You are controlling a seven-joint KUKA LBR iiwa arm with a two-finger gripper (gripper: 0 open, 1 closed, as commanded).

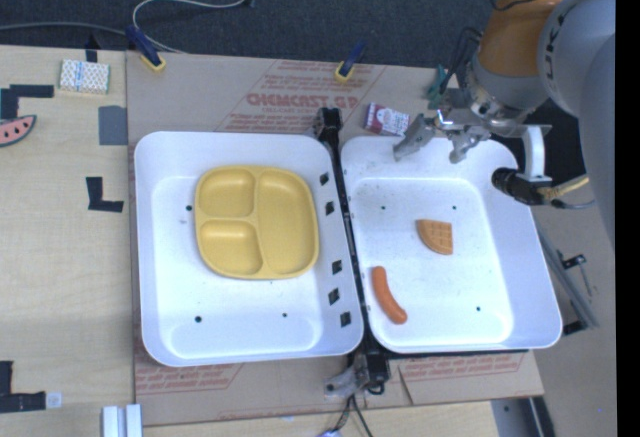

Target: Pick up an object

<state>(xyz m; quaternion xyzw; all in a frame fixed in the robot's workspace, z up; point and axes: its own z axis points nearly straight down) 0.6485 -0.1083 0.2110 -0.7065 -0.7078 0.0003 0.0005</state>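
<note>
Reaches in from the right as a grey arm (585, 45) with an orange band (525, 0) above the wrist, bent downward toward the bench. Ends in a two-finger gripper (435, 147) with metal fingers (408, 143) spread apart and pointing down-left. Grips nothing between them.

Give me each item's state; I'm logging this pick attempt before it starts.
Gripper: open, holding nothing, above the right bin's far rim.
Yellow divided plate: upright, in the left bin.
Hot dog: lying flat in the right bin.
Waffle wedge: lying flat, apart from the hot dog.
</note>
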